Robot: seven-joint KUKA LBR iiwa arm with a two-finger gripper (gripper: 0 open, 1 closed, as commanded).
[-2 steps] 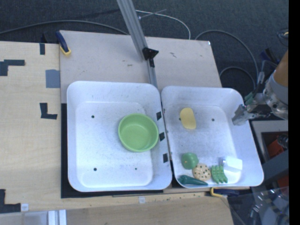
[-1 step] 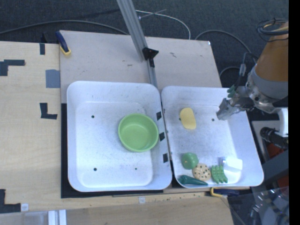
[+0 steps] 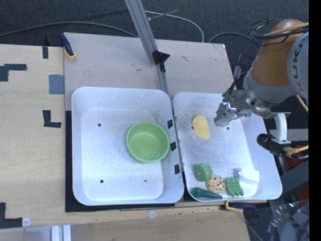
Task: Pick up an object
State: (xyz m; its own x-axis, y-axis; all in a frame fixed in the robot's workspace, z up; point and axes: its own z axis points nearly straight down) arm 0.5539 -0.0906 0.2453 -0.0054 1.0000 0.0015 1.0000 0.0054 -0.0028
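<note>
**Gripper positioned above the right bin, beside the yellow object**

The grey arm with an orange band [image 3: 276,59] is seen reaching in from the right side. Its metallic two-finger gripper [image 3: 224,118] is located over the upper part of the shallow white right bin [image 3: 261,157]. Whether anything is held cannot be told, because the tip is small and blurred in this view.

A pale yellow, rounded oval object [image 3: 201,127] is lying on the floor of the right bin, just beside the gripper, on the side toward the left bin. No contact between them can be confirmed.

Several small things are gathered near the front edge of the right bin: a round green object [image 3: 203,172], a speckled beige cookie-like disc [image 3: 215,184], a dark teal elongated piece [image 3: 205,193], a bright green spiky toy [image 3: 234,186] and a small white block [image 3: 249,175]. They are well apart from the gripper.

In the shallow white left bin [image 3: 90,134], a light green plastic bowl [image 3: 147,142] is placed upright, toward the side of the divider. A grey metal pole [image 3: 143,21] is seen crossing the bench behind the bins.
</note>
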